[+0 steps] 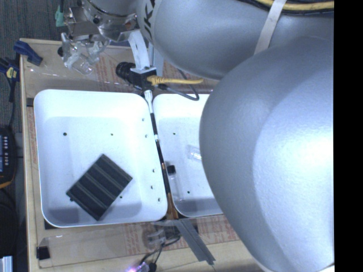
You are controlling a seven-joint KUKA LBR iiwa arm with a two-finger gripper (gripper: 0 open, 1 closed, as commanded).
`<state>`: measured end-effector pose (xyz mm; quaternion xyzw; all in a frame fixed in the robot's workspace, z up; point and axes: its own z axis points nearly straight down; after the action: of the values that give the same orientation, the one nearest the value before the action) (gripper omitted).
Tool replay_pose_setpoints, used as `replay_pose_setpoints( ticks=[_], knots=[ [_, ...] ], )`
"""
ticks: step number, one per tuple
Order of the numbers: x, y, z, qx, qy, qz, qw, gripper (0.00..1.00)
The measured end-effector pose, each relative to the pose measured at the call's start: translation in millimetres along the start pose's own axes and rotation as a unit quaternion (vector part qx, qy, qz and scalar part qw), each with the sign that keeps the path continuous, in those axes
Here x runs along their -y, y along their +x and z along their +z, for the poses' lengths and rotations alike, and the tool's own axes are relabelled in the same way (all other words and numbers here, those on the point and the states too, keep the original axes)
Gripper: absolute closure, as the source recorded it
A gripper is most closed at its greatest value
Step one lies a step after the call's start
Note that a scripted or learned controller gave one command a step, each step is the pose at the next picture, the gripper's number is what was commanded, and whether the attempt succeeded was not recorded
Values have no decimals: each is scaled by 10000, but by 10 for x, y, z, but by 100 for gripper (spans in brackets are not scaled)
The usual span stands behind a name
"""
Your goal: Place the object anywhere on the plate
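A dark ribbed rectangular plate [100,186] lies at a slant in the front part of the left bin [51,103]. A small clear object [194,153] rests on the floor of the right bin [178,109], close to the arm's edge. My gripper [79,54] hangs beyond the far left corner of the left bin, above the bench, well away from both the plate and the clear object. Nothing shows held in it.
The big grey arm [266,123] covers most of the right bin and the right side of the view. A small dark speck [170,169] sits by the wall between the bins. Blue clamps [25,52] stand at the bench's far left edge.
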<state>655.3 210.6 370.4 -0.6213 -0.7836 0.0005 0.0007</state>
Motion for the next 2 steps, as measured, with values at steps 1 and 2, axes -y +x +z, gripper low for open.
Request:
replay_pose_setpoints(
  ticks=[1,2],
  knots=[
    [761,-61,373,0,21,-1594,9872,100],
    [720,69,595,5,13,-5033,8641,100]
  ],
)
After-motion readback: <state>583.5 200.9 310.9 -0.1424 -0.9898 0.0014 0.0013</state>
